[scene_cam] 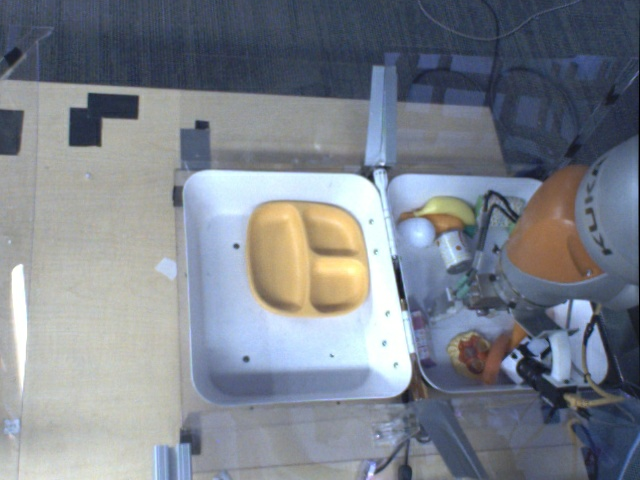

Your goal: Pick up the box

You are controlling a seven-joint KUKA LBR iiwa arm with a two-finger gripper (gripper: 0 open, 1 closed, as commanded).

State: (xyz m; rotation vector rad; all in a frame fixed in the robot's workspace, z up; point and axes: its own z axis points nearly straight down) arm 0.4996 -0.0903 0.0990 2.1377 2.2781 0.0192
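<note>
Pincer [487, 298] down in right bin [455, 181], state untellable, slim dark box [421, 334] to its left

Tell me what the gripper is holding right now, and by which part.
It cannot be told. The gripper is down among the clutter in the right bin, and the arm's orange band hides most of it.

Yellow divided tray [306, 257] in left bin [215, 298]

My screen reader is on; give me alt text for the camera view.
The grey and orange arm reaches over the right bin, crowded with a banana, a white ball and other small items. The left bin holds a yellow divided tray.
</note>
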